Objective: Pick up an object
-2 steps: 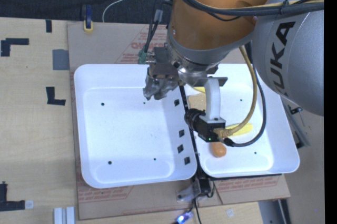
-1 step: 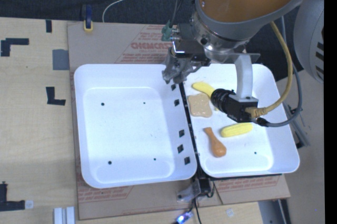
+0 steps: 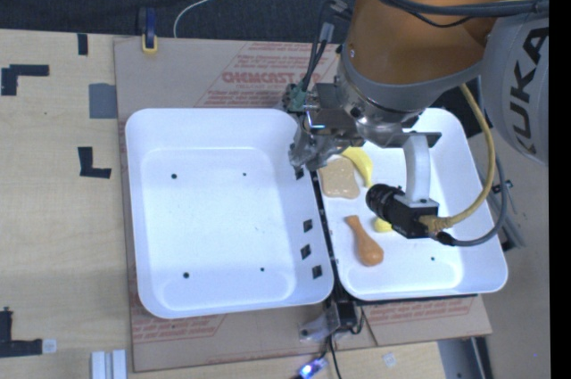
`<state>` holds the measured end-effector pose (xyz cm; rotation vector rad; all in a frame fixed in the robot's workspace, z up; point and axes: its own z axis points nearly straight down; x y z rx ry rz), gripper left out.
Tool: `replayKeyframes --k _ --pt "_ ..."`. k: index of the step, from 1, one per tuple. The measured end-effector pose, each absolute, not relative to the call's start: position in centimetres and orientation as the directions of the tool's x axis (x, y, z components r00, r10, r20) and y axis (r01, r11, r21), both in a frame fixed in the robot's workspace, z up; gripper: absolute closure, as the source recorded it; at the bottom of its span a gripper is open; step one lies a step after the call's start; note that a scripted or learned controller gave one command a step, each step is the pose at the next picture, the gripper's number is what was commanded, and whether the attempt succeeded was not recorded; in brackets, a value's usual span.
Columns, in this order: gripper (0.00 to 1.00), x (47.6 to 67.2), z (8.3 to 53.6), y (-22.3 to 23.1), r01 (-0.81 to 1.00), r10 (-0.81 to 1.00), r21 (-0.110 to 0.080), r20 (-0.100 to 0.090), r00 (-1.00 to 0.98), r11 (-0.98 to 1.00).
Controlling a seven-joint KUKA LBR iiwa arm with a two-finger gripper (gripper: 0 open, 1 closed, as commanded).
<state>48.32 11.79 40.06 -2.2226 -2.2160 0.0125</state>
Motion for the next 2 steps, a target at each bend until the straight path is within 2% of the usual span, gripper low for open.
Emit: replayKeyframes --k 1,2 --pt "1.0 48.4 41.7 12.1 1.0 1.0 0.0 0.0 -0.002 0.002" --pt "1.0 48.3 42.0 16.4 1.0 1.0 -0.001 0.0 -0.005 0.005"
